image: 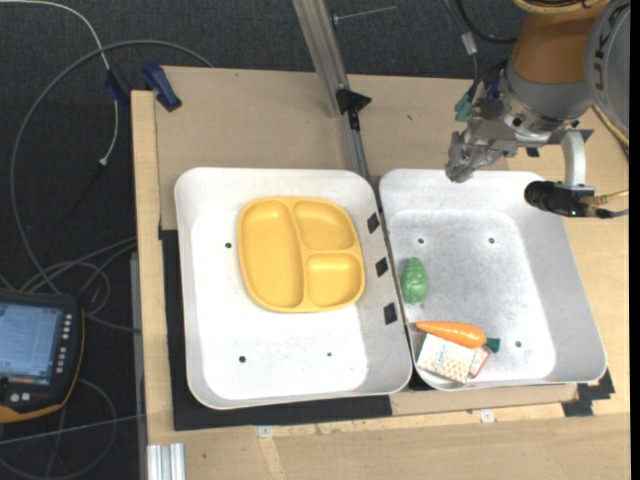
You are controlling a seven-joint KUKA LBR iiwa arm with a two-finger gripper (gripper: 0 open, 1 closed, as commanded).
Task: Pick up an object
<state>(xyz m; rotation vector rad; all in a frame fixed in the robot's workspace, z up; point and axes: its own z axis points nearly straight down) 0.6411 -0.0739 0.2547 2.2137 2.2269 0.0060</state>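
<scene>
Gripper hovers above right bin's far rim, finger state indiscernible; carrot and green toy untouched.

We are looking at a robotics lab: a plywood table stands on dark carpet, loose cables trail across the floor at left, a teach pendant with a lit screen lies at near left, and a grey-and-orange industrial arm reaches in from the far right.
</scene>
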